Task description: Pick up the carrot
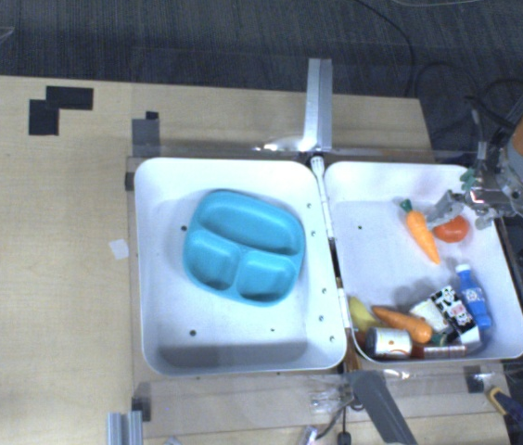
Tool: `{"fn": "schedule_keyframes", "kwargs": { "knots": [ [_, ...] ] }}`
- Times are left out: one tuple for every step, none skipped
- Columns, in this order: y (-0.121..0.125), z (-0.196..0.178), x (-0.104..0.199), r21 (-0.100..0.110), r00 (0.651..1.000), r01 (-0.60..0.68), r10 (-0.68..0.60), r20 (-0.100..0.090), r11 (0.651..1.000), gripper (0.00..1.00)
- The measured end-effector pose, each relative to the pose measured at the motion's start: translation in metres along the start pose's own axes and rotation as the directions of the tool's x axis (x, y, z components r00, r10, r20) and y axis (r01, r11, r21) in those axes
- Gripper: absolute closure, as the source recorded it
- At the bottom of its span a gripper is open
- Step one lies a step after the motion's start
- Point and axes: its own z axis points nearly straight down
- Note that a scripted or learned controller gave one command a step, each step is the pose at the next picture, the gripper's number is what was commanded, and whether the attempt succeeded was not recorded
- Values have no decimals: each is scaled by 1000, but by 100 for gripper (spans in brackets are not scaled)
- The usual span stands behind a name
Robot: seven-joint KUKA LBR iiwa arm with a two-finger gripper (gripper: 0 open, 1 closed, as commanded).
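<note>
Now the carrot (420, 233) lies in the right bin (373, 197), up in its far half. It is orange with a small green top, and it points down and a bit to the right. Just beside it, on its right, sits a round red tomato (452, 230). The gripper (473, 199) hangs at the right edge of that bin, a little above the tomato and to the right of the carrot. It is not touching the carrot, and nothing can be seen between its fingers, but how wide it is open cannot be told. More small things are piled in the near corner of the right bin. The left bin (164, 323) holds a blue tray (241, 245).
</note>
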Motion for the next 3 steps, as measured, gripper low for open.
{"fn": "schedule_keyframes", "kwargs": {
  "knots": [
    [23,101,31,-7,981,192,-192,3,981,0],
    [25,89,32,-14,981,193,-193,2,981,100],
    [64,3,108,-4,966,259,-259,1,966,100]
  ]
}}
